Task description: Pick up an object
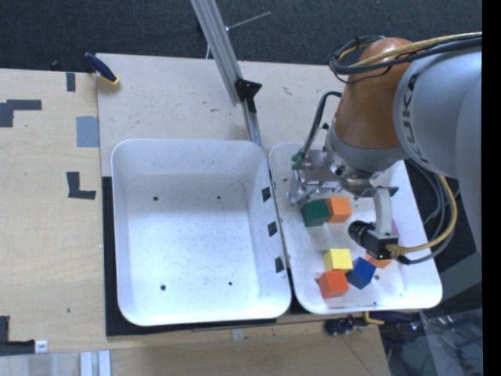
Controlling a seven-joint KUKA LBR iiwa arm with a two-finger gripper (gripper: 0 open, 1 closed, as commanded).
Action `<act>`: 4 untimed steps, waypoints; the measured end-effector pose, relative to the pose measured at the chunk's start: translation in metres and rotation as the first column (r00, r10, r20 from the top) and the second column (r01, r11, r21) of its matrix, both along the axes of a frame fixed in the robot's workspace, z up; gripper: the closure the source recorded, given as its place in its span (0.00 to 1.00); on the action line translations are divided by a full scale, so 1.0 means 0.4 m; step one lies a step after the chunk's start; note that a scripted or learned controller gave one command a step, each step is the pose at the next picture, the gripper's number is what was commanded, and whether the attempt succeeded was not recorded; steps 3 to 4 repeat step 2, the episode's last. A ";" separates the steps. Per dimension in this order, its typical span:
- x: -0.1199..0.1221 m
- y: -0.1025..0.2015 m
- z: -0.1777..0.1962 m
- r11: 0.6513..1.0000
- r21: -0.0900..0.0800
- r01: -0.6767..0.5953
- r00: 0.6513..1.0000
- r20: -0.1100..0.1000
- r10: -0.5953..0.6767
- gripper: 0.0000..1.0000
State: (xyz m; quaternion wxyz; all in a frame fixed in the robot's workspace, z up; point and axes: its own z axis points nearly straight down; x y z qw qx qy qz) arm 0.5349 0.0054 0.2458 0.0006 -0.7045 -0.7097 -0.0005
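Camera view: the gripper hangs low in the right bin, directly above a green block that touches an orange block. Whether the gripper is open or closed cannot be told. Nearer the front lie a yellow block, a blue block and a red-orange block, clustered. The left bin sits alongside.
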 end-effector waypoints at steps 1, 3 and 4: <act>0.042 0.131 -0.042 1.000 -0.002 0.001 1.000 -0.002 -0.001 1.00; 0.103 0.229 -0.046 1.000 -0.001 0.002 1.000 -0.001 -0.002 1.00; 0.103 0.229 -0.046 1.000 -0.001 0.002 1.000 -0.001 -0.002 1.00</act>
